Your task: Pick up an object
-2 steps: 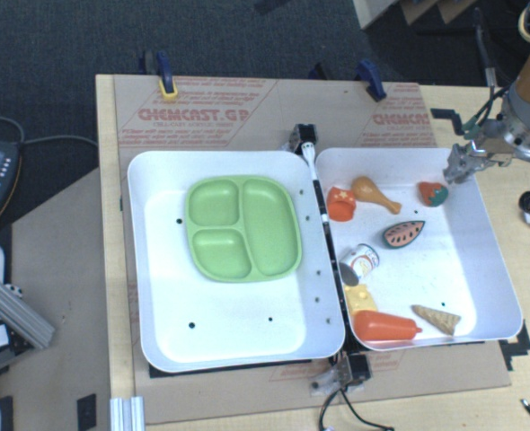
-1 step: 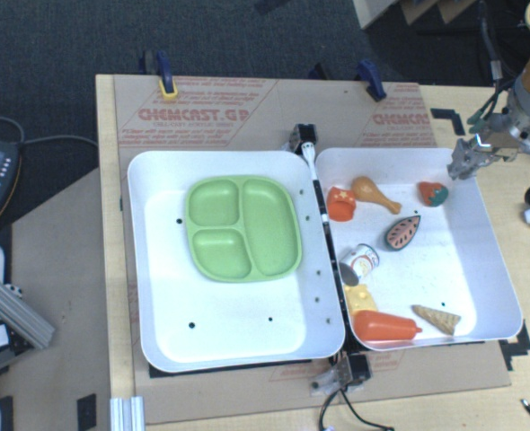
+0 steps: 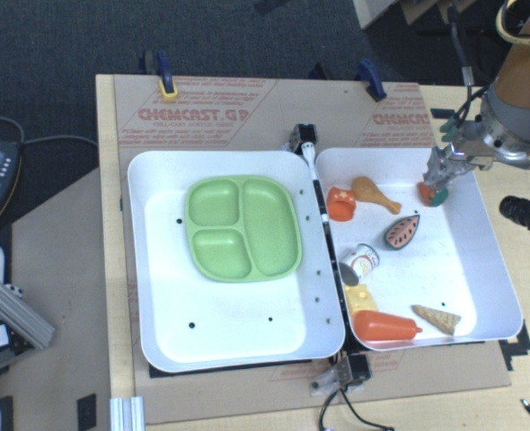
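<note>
Two white bins are sitting side by side on the desk (image 3: 247, 106), and the claw (image 3: 437, 185) is hanging over the far right part of the right bin (image 3: 481, 268). A small red and green thing (image 3: 432, 192), maybe a toy fruit, is sitting between the fingers of the claw, so the claw is gripping it. It is hard to tell if this thing is touching the bin floor or is just above it.

To the left of the claw, a toy chicken leg (image 3: 374, 192) is lying, and further left an orange cup (image 3: 340, 205) is standing near the bin wall. Below the claw and a little left, a watermelon slice (image 3: 401, 232) is resting. Nearer to the front edge, a small can (image 3: 362, 260) is lying, then a carrot (image 3: 384, 327) and a pizza slice (image 3: 437, 317).

Well apart to the left of the claw, a green divided plate (image 3: 243, 228) is lying in the left bin (image 3: 157, 294).
</note>
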Controlling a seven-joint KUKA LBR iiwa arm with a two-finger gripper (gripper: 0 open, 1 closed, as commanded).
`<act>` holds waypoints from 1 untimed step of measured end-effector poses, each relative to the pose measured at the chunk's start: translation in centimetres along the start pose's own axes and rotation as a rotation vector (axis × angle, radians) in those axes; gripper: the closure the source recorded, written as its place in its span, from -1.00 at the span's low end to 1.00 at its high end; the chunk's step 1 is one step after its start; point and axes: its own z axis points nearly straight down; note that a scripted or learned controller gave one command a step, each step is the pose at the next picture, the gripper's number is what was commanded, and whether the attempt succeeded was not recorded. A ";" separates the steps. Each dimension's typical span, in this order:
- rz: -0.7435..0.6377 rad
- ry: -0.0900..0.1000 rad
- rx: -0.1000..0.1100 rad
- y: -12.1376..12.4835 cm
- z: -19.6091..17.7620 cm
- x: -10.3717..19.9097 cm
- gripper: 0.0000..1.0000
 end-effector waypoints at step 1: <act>-0.001 0.000 0.002 -1.4 1.3 5.0 1.00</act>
